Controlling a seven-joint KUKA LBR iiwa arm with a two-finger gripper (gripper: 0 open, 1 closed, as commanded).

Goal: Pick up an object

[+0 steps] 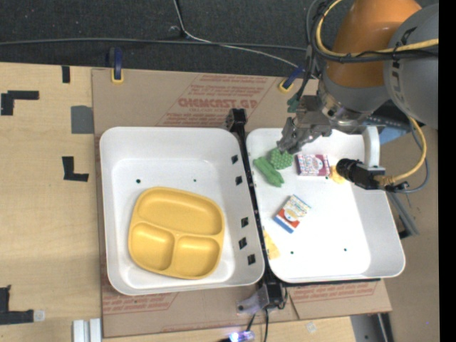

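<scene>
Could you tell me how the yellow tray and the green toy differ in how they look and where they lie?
The yellow tray is broad, with three compartments; the green toy is small and irregular. The tray lies in the left bin, the toy in the right bin. The tray lies far from the gripper; the toy sits right under it. Both look like plastic.

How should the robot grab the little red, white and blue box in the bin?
The little box lies flat and slanted on the floor of the right bin, apart from the other things. Probably best to come straight down from above and pinch its two long sides, across the narrow way, turned to match its slant.
</scene>
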